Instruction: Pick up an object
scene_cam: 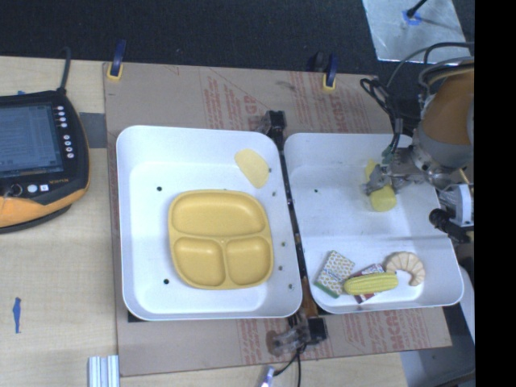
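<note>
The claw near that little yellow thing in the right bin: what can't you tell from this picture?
- Claw: too small and blurred in the camera view to judge its grip.
- Yellow object: too small to identify.
- Small packet: partly hidden under the toy corn cob.

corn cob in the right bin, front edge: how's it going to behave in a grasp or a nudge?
The corn cob looks like a glossy plastic toy, so probably light and stiff, maybe a bit slippery. Its rounded, tapered shape suggests it would roll or pivot if pushed from the side. It lies across a small packet and next to a croissant, so a nudge would likely shift those too.
</note>
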